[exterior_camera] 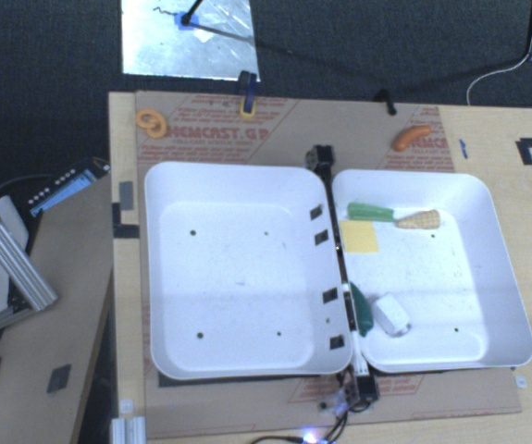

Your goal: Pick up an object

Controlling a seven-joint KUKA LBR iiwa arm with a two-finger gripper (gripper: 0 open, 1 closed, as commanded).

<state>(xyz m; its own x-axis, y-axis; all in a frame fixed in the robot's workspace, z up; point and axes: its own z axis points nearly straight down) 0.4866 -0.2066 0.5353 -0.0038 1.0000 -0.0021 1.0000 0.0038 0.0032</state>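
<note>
Pale thin cable (500,69) — looped, upper right

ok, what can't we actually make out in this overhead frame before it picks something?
- Dark green object in the right bin: lies against the divider wall, its left side hidden there; type unclear.
- White object: low contrast against the white bin, outline and shape unclear.
- Green-handled brush: bristle end too small to resolve.
- Yellow square: can't tell flat sheet from sponge.
- Orange items on the board: too small to identify.

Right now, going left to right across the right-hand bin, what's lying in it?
Green-handled brush and yellow square overlap in order; lower down, green object → white block.
</note>
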